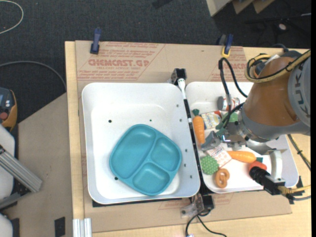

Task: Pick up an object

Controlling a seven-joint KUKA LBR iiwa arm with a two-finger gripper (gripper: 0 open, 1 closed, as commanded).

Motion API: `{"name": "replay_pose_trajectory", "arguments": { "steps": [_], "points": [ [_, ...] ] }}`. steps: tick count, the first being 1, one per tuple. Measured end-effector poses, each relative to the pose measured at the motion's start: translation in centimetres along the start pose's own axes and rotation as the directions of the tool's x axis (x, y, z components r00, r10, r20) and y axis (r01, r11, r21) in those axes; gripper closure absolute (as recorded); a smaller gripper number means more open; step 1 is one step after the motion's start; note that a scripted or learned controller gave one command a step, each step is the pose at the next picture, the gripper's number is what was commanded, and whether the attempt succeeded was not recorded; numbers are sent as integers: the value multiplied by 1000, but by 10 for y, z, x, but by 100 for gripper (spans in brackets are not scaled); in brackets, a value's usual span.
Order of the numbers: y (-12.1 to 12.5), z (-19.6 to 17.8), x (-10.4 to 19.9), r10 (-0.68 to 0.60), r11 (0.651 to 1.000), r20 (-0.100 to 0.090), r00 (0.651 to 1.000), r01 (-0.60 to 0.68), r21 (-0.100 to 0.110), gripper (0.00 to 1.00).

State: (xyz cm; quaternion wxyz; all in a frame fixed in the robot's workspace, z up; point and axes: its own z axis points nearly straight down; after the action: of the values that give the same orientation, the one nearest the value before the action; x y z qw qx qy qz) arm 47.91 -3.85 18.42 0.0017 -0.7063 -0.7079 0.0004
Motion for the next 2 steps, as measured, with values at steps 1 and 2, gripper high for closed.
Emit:
{"name": "replay_pose_trajectory", "arguments": {
  "steps": [1,2],
  "points": [
    [-2,62,-82,10,1000,2,1000,-10,3,0],
    [79,99,-79,-1,1000,4,1000,1,-13,0]
  ]
}}
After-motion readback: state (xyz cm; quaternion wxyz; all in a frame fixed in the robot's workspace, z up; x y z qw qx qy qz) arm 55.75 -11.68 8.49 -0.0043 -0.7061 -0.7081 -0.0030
